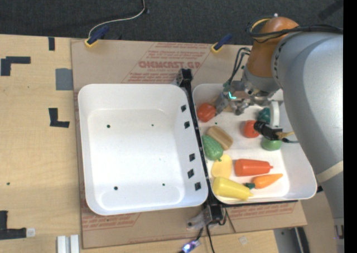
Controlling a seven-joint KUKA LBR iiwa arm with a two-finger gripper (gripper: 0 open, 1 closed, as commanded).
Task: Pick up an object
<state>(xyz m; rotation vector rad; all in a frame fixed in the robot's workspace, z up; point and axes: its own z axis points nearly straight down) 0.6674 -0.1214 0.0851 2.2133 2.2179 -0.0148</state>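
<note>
We hover our gripper (239,101) at the right bin's (304,190) far edge near the red tomato (205,112), nothing lifted yet, jaw state unreadable.

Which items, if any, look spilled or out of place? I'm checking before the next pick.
Nothing stands out. The toy foods all lie inside the right bin, crowded together, none on the bench or over a rim. The gripper hovers at that bin's far edge.
</note>
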